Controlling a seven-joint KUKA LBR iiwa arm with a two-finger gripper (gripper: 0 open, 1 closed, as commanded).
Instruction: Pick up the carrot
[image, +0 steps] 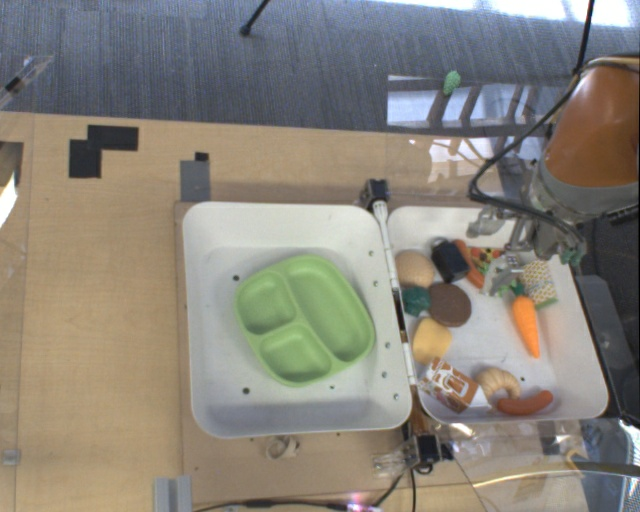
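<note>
- The gripper (512, 272) hangs over the right bin (590, 345) toward its far right corner; how its jaws stand cannot be told.
- The carrot (527, 324) lies just below it on the bin floor near the right edge, not lifted.
- A sausage (524, 403) lies at the near edge.
- A green divided plate (302, 319) sits mid-floor in the left bin (215, 250).
</note>
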